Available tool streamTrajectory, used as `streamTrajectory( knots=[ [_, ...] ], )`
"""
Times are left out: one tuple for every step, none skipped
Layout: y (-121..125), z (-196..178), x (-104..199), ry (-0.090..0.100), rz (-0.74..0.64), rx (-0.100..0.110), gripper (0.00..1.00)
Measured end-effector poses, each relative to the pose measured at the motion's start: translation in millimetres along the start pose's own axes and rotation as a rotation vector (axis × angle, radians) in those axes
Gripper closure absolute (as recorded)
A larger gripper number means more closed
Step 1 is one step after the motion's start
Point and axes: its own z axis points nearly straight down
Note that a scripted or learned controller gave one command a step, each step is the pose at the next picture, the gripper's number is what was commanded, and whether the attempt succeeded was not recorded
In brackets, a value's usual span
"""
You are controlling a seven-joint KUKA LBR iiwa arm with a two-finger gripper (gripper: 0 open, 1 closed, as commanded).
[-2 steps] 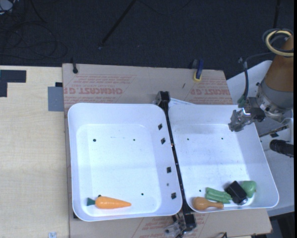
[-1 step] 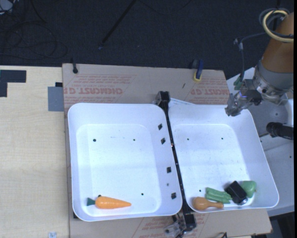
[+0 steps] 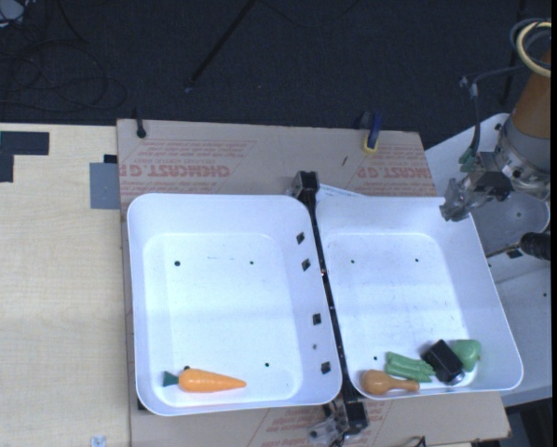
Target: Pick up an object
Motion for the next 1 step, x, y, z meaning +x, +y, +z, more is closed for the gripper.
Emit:
streamTrajectory(
  knots=[
    [15.1,-34.4,8.0,0.001,-0.003,-0.004,1.00]
  ],
)
